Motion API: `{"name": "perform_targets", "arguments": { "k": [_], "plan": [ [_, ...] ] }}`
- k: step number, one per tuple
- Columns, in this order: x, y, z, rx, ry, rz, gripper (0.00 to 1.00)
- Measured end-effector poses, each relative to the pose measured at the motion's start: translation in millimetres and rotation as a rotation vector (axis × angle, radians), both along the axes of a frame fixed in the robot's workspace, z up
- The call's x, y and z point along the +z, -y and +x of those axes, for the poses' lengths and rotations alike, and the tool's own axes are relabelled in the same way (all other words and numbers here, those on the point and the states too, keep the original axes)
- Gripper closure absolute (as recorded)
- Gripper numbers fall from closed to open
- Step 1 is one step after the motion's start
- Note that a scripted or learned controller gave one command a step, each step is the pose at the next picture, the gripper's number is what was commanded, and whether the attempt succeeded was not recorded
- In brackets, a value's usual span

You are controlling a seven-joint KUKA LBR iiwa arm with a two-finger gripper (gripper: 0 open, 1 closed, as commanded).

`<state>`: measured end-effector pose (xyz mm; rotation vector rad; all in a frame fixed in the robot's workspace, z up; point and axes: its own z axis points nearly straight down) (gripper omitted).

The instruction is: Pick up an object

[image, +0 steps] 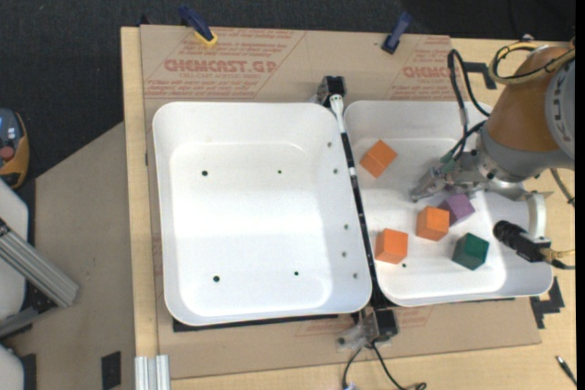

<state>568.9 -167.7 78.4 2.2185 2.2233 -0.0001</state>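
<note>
A cardboard-topped bench [274,59] carries two white bins side by side — the left bin [256,215] and the right bin [411,283]. The arm [535,119] reaches into the right bin, its gripper [437,184] low among the blocks; whether its fingers are open or closed cannot be told. Around it lie three orange cubes [377,158] [433,223] [392,246], a green cube [472,250] and a purple block [460,205] — the purple one just beside the gripper.
</note>
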Motion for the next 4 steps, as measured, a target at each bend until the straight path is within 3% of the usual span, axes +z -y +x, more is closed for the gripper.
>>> {"name": "perform_targets", "arguments": {
  "k": [1, 2, 3, 4],
  "plan": [
    [17.2, 1.7, 0.2, -0.002, 0.004, -0.002, 1.00],
    [8.4, -13.9, -91.3, -0.005, 0.002, 0.000, 1.00],
    [112.4, -92.1, -32.5, 0.007, 0.012, -0.001, 1.00],
    [106.6, -170.5, 43.7, 0.008, 0.007, 0.003, 1.00]
  ]
}}
